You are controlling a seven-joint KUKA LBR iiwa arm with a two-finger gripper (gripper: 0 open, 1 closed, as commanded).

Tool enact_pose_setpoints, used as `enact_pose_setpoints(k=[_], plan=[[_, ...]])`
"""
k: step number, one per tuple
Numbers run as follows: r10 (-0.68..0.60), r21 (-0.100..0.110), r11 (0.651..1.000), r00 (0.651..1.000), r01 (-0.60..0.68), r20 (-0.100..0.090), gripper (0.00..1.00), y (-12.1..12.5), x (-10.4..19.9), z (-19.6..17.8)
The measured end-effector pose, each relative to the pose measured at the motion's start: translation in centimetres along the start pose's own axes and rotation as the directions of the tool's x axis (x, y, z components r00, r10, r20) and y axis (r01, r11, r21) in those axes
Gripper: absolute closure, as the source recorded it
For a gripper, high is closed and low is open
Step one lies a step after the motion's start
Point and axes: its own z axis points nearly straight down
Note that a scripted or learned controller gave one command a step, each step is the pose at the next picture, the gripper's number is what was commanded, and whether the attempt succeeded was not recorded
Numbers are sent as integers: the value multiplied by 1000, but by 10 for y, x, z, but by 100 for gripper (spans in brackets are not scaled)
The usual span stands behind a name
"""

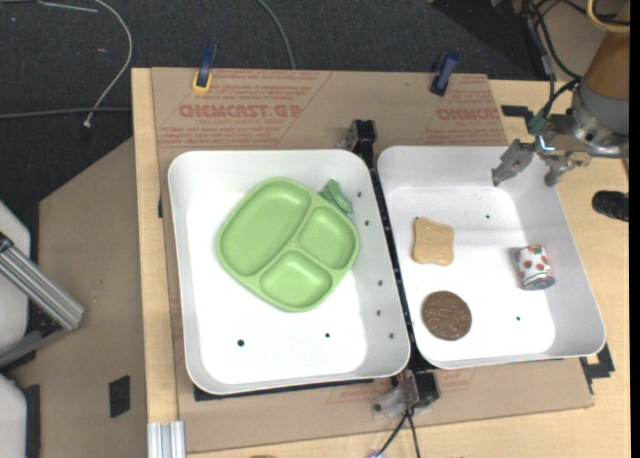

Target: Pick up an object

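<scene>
Camera view, green tray (287, 242) in left bin (200, 336)

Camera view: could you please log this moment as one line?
end effector: open, above right bin far corner | holding: nothing | right bin: cracker, cookie, can

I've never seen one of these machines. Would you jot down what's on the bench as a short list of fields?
left bin: green divided plate, small green piece at its upper right edge
right bin: tan bread slice, round brown cookie, small spotted can on its side
gripper: open, above the right bin's far right corner, holding nothing
bins: side by side, touching
</scene>
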Motion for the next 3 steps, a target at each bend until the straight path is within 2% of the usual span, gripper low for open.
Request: enact_pose_setpoints(k=[1, 3], plan=[[0, -1, 1000, 1000, 0, 0, 0, 0, 0, -1], [-2, 4, 1000, 1000, 2, -1, 0, -5, 10, 101]])
